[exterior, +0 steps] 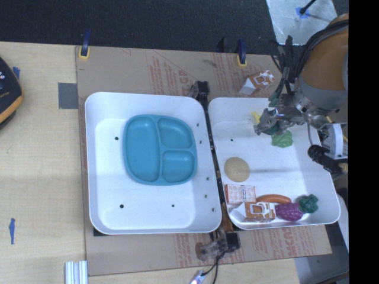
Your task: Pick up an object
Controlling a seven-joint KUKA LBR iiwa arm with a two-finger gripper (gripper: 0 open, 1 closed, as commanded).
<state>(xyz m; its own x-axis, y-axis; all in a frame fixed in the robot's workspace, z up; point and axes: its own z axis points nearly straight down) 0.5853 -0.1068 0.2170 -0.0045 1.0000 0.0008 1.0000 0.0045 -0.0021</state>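
Note:
My gripper [267, 123] hangs over the far part of the right bin [237, 108], reaching in from the right. A green leafy toy [283, 139] lies just right of and below it, touching or very close. A small yellow piece [256, 117] peeks out at the gripper's left side. Nearer the front of this bin lie a round tan cookie [237, 169], a red and white packet [240, 193], a small carton [259, 210], a hot dog [273, 199], a purple toy [289, 212] and a dark green broccoli [308, 203].
The left bin [106, 212] holds a blue divided plate [159, 149]. Another small carton [258, 83] lies on the brown board behind the right bin. A black and yellow device [7, 93] sits at the far left of the bench.

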